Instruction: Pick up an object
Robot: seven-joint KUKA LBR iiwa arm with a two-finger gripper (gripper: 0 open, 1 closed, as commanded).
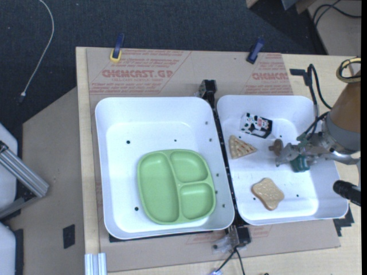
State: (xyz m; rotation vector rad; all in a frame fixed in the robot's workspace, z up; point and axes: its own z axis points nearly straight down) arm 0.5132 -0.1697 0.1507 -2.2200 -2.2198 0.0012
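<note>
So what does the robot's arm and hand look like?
The arm is grey with an orange-brown band above the wrist and black cables looping beside it. The hand is small, dark grey metal, with a teal-green part near its base.

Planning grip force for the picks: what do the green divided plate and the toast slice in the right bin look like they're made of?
The green divided plate looks like hard moulded plastic, matte to satin: even colour, soft rounded ridges, faint sheen. The toast slice is probably a plastic or rubbery toy: flat tan face, darker crust edge, no crumbs; too small to be sure.
</note>
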